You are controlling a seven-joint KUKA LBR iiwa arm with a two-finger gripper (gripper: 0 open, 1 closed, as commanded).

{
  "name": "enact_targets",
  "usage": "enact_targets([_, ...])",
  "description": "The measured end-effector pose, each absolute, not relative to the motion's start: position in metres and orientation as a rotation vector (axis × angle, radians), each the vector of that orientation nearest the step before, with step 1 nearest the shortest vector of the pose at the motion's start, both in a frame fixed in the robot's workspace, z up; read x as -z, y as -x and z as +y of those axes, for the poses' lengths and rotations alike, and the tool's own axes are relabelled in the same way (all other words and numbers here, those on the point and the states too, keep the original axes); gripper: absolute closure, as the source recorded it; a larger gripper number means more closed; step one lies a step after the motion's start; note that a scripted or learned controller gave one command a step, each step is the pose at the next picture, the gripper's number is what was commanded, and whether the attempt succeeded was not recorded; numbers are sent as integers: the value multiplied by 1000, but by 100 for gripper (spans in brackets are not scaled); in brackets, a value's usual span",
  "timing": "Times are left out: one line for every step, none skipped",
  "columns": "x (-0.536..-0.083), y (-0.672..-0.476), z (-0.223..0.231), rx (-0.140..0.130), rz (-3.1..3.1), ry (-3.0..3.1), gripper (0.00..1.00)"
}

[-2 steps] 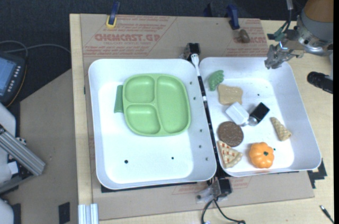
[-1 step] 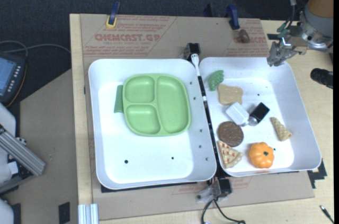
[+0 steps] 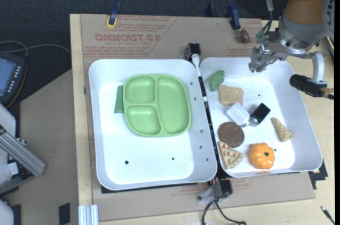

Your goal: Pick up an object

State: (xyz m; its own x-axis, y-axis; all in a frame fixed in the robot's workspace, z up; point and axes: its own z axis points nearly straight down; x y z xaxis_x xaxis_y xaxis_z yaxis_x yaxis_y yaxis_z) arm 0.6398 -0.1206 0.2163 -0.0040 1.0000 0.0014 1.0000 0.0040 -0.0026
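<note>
Hovering at the right bin's (image 3: 297,112) far edge, gripper (image 3: 258,63) carries nothing visible; finger spread cannot be told; candidates cluster below it — broccoli (image 3: 216,80), bread slice (image 3: 230,94), orange pumpkin (image 3: 262,155) — within easy reach.

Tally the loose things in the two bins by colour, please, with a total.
Green: 2 – divided tray, broccoli piece
Tan: 3 – bread slice, cone, pizza slice
Brown: 1 – cookie
Orange: 1 – pumpkin
White: 1 – block
Black: 1 – block
Total: 9
</note>
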Motion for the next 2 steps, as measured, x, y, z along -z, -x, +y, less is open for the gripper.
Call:
enact_targets([-215,-629,-78,-1,-2224,2215,100])
enact_targets([-229,-623,-27,1,-2225,2215,100])
